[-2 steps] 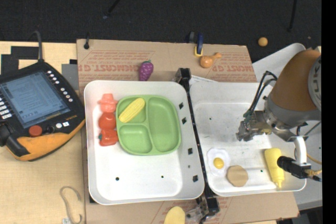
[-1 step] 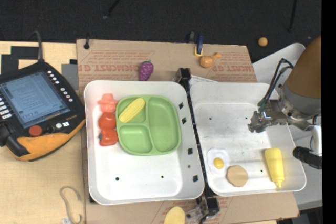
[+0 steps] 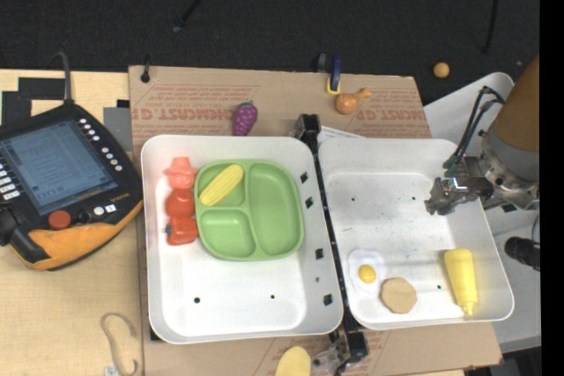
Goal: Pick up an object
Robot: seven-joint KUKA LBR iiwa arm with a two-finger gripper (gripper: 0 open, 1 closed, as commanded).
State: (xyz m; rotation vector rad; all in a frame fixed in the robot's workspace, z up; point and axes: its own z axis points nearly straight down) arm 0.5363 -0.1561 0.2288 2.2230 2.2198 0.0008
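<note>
Hovering over right bin (image 3: 493,229), gripper (image 3: 438,200) sitting near its right side; cannot tell how jaws are set, nothing seen between them. Mustard bottle (image 3: 461,277), round cookie (image 3: 398,295), fried egg (image 3: 366,270) lying near bin's front edge. Pick not yet done.

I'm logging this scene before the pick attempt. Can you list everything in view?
bins: 2, white, side by side on the bench
plate: 1, green, left bin
corn: 1, yellow, on the plate
red toy: 1, red and pink, left bin, beside the plate
egg: 1, white and yellow, right bin
biscuit: 1, tan, right bin
bottle: 1, yellow, right bin
grapes: 1, purple, cardboard behind the bins
pear: 1, orange, cardboard
ball: 1, orange, dark floor
pendant: 1, grey and orange, left
gripper: 1, dark, over the right bin
</note>
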